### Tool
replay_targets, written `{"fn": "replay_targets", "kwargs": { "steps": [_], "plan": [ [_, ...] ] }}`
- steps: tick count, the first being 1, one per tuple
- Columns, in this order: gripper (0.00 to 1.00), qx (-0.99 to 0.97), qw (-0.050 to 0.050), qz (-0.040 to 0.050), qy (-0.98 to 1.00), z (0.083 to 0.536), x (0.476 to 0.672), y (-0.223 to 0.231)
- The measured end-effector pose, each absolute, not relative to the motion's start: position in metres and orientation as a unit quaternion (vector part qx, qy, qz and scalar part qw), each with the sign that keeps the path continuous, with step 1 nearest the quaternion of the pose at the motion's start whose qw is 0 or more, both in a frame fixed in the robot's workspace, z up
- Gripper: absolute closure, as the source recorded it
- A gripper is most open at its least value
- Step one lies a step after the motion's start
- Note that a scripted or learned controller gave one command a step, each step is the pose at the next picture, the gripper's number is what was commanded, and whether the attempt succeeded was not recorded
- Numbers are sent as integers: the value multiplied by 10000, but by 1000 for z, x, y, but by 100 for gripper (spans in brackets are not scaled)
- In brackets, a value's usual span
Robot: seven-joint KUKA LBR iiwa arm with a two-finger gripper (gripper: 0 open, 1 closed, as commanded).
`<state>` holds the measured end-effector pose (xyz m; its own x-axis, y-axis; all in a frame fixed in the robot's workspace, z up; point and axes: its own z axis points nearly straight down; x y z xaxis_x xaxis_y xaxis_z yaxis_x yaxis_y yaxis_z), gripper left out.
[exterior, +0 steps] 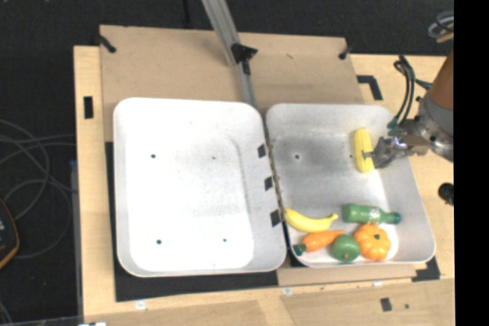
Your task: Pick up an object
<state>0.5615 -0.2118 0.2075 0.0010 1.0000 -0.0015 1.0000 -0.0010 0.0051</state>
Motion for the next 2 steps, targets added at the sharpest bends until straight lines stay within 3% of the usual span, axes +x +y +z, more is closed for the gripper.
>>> {"fn": "replay_targets", "kwargs": {
  "steps": [2],
  "plan": [
    [100, 7070, 15, 10, 7072, 298, 561, -204]
  ]
}}
